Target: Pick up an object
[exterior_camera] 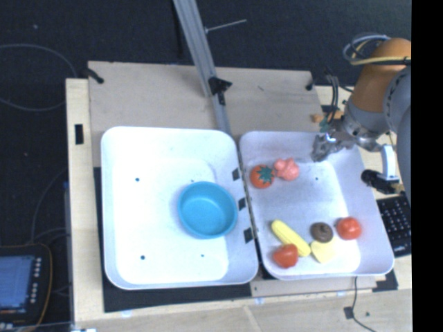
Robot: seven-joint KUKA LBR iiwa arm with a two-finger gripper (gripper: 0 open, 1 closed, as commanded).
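Gripper (pixel 322 147) — above right bin's (pixel 370 265) corner

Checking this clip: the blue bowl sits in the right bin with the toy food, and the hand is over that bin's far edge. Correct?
Not quite. The camera view shows the blue bowl alone in the left bin. The toy food, such as the yellow banana, lies in the right bin, and the hand is over that bin's far edge.

Pink lumpy toy (pixel 286 169) sat closest to the tool (pixel 322 148), just left of it, touching a red tomato (pixel 261 176). Further off below lay a yellow banana (pixel 289 236), brown donut (pixel 321 232) and two more red pieces.
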